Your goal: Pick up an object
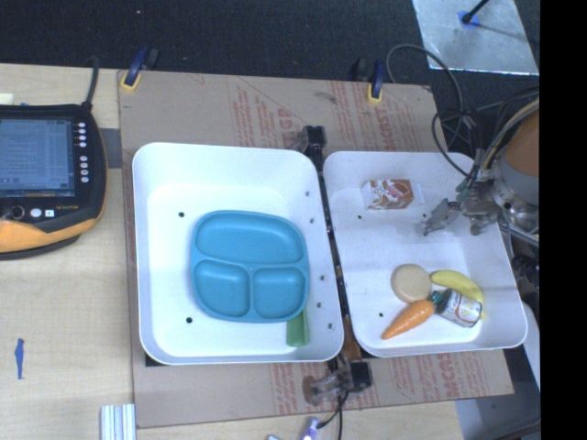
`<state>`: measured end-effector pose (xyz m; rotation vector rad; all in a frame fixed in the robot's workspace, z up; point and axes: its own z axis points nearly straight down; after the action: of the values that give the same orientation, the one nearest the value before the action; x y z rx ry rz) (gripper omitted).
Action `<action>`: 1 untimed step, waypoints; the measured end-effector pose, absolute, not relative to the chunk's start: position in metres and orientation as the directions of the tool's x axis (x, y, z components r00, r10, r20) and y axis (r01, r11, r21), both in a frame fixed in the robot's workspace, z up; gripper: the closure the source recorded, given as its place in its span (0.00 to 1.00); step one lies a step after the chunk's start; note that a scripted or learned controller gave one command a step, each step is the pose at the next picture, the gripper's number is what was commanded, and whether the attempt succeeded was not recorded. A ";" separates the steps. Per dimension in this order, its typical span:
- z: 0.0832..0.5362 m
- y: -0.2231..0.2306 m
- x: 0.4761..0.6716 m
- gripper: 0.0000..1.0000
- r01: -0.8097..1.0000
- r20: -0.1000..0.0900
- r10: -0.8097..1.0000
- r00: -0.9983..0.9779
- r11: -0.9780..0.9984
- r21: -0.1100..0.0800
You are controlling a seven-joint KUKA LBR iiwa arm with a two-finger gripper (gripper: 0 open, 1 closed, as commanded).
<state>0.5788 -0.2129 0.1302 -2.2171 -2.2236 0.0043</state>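
Note:
The right bin [362, 273] holds a wrapped snack packet [389, 193] at the back. Near its front lie a round beige cookie [411, 282], a yellow banana [458, 284], an orange carrot [409, 318] and a small can [459, 307]. My gripper [459, 217] hangs over the right side of this bin, right of the packet and behind the banana. Its two fingers are spread apart with nothing between them.
The left bin [160, 246] holds a blue divided plate [249, 265] and a green block [297, 330] at its front right corner. A teach pendant [46, 177] lies on the bench at far left. Cables [440, 90] run behind the right bin.

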 end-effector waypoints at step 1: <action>0.094 -0.206 0.483 0.00 1.000 0.000 1.000 -0.005 0.005 -0.001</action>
<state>0.4834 -0.2056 0.0939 -2.2151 -2.2260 0.0009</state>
